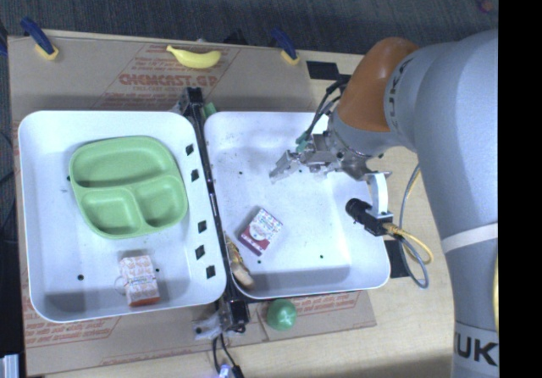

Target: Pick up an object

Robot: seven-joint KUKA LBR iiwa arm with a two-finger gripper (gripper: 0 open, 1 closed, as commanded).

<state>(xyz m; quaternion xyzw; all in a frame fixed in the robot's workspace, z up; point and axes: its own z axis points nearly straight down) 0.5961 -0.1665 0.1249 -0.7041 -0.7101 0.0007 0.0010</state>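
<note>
Left bin (34, 224): green divided tray (129, 184), small packet (138, 279) near the front. Right bin (339, 270): red-and-white card packet (260, 230), lying flat, long axis slanted, toward the front-left. Above it, further back and to the right, gripper (288, 164), fingers parted a little, holding nothing. Packet apart from gripper, probably the nearest pick.

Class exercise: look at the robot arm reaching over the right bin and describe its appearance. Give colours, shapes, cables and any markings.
The arm is thick, rounded and grey, with an orange band above the wrist. White letters "UK" show low on its body. The claw is small, metallic and grey. Dark cables loop by the wrist; a yellow cable trails below.
</note>
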